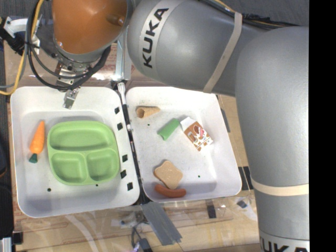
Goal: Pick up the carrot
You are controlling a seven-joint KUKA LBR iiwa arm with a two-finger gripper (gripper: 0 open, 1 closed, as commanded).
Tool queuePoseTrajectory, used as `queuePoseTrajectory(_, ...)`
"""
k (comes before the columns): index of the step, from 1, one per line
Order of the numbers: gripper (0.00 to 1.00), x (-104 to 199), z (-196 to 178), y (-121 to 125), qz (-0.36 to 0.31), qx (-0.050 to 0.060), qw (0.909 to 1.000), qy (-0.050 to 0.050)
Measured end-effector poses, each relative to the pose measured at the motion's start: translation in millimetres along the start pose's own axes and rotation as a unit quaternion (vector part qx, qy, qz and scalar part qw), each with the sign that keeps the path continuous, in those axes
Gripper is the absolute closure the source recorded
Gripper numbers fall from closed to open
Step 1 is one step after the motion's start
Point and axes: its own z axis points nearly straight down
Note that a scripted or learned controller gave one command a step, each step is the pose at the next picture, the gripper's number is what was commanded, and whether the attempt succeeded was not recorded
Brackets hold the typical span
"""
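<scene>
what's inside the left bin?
Left bin holds a carrot by its left wall and a green divided tray. The gripper hangs over the far edge. The floor under the tray is hidden.

The two bins [220, 135] look like matt white plastic with a faintly grainy surface. The divided green plate [82, 152] is smooth plastic with a soft sheen. The carrot [37, 139] looks like smooth matt plastic, orange with a dark green tip. The arm [210, 51] has a smooth satin grey shell, and its orange band [86, 17] is glossy. The small carton [197, 134] looks like printed card. The sausage [170, 191] is shiny.
</scene>
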Motion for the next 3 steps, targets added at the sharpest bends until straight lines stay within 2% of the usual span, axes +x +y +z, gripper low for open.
queuePoseTrajectory(3,1.00,-0.5,-28.4,-2.1,0.001,0.004,1.0000,-0.003)
